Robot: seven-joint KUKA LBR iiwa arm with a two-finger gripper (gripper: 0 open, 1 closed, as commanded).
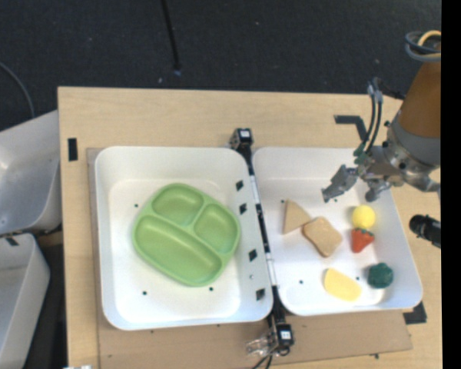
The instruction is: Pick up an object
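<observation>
Gripper (356,185): hung over the right bin (292,294), fingers spread apart, nothing between them.
Nearest object: yellow ball (363,217), just below the right finger, apart from it.
Others: red piece (361,241), tan wedge (295,216), brown block (323,236), yellow slice (342,284), green lump (380,275).
Left bin (107,206): green divided plate (185,234).
</observation>
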